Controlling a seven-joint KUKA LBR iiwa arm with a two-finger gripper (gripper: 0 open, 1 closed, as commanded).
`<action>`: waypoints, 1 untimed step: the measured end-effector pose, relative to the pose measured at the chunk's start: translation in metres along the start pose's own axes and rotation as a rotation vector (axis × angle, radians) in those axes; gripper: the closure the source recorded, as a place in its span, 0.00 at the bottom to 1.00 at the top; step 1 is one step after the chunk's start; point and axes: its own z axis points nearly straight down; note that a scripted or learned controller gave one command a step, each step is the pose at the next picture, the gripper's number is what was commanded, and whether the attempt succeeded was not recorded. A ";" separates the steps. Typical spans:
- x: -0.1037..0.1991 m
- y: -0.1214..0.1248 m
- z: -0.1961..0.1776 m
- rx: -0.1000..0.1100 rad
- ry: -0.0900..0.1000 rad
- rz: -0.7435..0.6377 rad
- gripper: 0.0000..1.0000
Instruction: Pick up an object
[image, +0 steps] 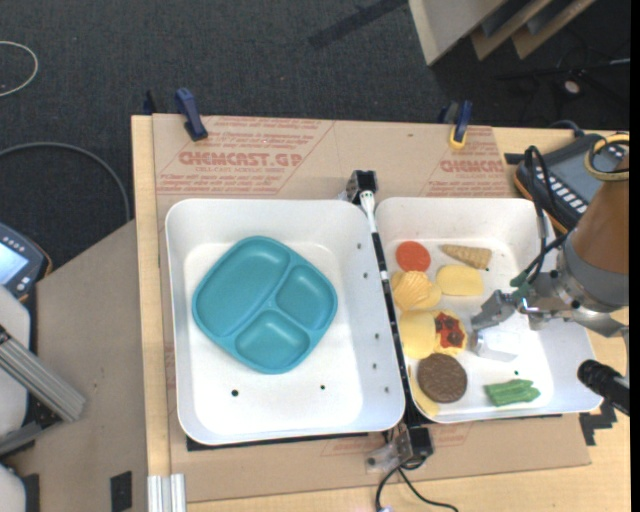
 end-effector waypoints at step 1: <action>0.000 0.001 -0.011 -0.003 -0.001 0.000 1.00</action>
